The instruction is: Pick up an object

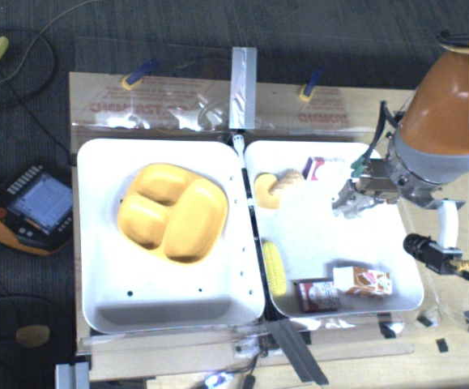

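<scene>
The right bin (pixel 323 233) holds a yellow round piece with a tan bit (pixel 271 187) at its top left. A small pink-and-white item (pixel 313 168) lies near the far wall. A corn cob (pixel 274 267) lies along the left wall. A dark can (pixel 318 295) and a white and red-brown carton (pixel 364 281) lie at the front. My gripper (pixel 350 204) hangs over the bin's right middle, above bare floor, with nothing seen between its fingers. The left bin (pixel 104 282) holds a big yellow lobed object (pixel 172 211).
A metal divider (pixel 243 96) stands behind the two bins, with crinkled plastic sheet and blue-yellow clips along the back. A handheld pendant (pixel 31 209) and cables lie on the floor at left. A black fitting (pixel 428 252) juts out at the right of the bin.
</scene>
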Tool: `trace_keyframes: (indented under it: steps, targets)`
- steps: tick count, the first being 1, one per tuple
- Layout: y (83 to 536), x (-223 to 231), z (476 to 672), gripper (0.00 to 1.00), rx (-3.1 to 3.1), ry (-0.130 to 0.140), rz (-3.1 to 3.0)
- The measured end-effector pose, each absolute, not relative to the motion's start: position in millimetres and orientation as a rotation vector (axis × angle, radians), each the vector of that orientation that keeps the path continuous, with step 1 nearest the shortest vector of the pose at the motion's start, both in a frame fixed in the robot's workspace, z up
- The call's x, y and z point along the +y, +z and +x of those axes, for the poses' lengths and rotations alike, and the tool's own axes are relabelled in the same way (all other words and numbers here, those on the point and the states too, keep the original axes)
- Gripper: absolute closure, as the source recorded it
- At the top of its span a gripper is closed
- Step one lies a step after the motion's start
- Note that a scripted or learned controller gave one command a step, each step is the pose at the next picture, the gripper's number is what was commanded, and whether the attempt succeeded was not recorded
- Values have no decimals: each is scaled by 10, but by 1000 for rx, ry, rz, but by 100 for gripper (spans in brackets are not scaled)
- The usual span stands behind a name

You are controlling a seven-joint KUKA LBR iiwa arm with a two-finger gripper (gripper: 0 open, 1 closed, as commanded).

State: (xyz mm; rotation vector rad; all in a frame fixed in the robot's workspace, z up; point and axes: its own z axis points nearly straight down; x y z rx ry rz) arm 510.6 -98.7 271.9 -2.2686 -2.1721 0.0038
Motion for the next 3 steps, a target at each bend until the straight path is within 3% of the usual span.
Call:
trace_keyframes:
  steps: [1, 2, 3]
  targets:
    - [3247, -641, 5679, 100, -2317, 3, -2124]
    - [2208, 213, 5765, 100, -2216, 5, -2223]
    - [2290, 217, 5766, 100, -2216, 8, -2220]
